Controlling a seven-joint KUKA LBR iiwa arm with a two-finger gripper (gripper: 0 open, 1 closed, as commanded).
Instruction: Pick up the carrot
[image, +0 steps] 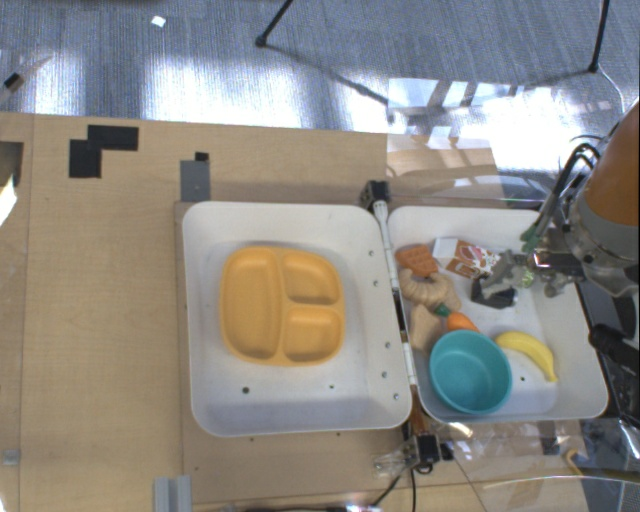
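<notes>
carrot (460, 321) | small, orange, green at its left end | lying flat, free | right bin, touching the teal bowl's upper rim

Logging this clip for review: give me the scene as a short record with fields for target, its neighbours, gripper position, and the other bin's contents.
target: carrot, in the right bin
neighbours: teal bowl just below it, banana to its right
gripper position: gripper over the right bin, up and right of the carrot, not on it
left bin: yellow divided plate
</notes>
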